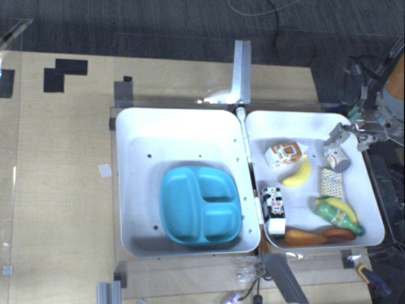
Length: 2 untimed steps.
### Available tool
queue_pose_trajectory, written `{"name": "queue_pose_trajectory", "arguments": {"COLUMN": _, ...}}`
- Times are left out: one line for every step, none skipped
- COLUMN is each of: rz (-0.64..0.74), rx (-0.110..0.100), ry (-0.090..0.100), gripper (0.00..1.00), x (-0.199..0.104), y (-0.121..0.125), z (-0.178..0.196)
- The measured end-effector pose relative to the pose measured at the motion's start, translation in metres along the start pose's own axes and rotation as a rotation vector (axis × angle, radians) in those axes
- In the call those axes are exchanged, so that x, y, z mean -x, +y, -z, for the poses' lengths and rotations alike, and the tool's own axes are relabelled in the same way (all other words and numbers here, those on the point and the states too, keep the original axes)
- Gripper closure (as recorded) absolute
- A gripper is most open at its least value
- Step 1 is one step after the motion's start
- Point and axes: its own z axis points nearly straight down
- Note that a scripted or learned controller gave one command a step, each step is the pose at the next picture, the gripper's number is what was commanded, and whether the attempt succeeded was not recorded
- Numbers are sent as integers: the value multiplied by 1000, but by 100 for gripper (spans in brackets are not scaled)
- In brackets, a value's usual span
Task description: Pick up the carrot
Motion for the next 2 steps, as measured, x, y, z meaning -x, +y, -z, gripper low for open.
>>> {"name": "queue_pose_trajectory", "arguments": {"rz": -211, "rx": 7, "ry": 1, "gripper": 0, "x": -58, "y": -10, "z": -145}}
{"name": "queue_pose_trajectory", "arguments": {"rz": -209, "rx": 13, "ry": 4, "gripper": 100, "x": -59, "y": -8, "z": -133}}
